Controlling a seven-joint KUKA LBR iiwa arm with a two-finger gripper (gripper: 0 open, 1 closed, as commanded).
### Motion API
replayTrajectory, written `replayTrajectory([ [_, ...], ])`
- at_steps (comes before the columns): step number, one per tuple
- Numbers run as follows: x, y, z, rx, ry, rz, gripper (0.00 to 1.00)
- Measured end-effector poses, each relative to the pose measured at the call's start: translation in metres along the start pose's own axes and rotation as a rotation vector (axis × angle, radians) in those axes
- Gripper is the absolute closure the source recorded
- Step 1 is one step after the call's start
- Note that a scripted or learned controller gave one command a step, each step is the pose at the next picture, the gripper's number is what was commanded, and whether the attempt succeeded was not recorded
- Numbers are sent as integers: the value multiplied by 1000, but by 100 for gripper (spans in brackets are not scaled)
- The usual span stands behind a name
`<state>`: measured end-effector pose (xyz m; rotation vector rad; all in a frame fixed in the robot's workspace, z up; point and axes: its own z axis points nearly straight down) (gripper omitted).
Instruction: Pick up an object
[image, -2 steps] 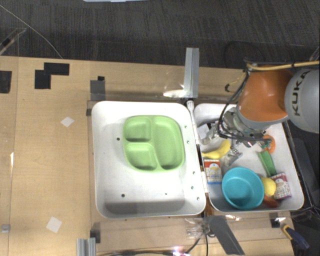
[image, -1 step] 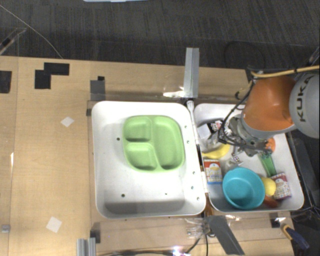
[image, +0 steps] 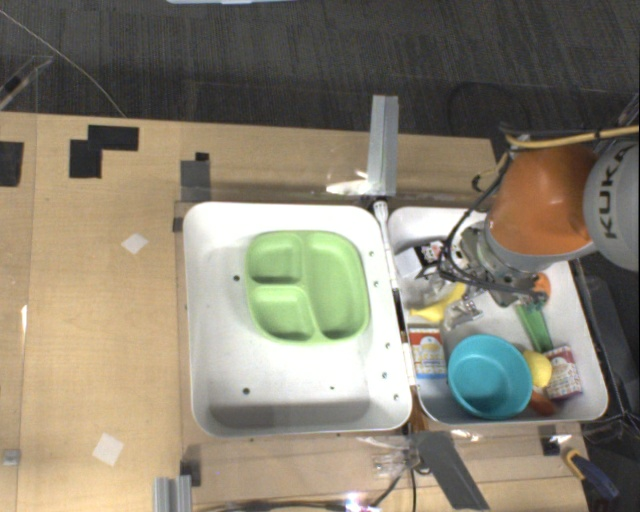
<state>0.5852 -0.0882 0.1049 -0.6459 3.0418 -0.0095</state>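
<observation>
Arm (image: 545, 200) is reached down into the right bin (image: 590, 400), wrist over a banana (image: 440, 305). Gripper (image: 462, 312) state can't be told. "KU" is read on the arm housing.

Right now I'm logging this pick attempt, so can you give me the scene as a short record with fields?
left bin: shallow white bin holding a light green divided plastic tray
right bin: shallow white bin with a blue round bowl, a yellow banana-like piece, a green stick-shaped item, a small red-and-white carton
arm: grey with orange band, over the right bin
gripper: low beside the yellow piece; grasp unclear
</observation>
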Motion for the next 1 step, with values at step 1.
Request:
replayTrajectory([
  [1, -33, -13, -93, -4, 14, 85, 100],
])
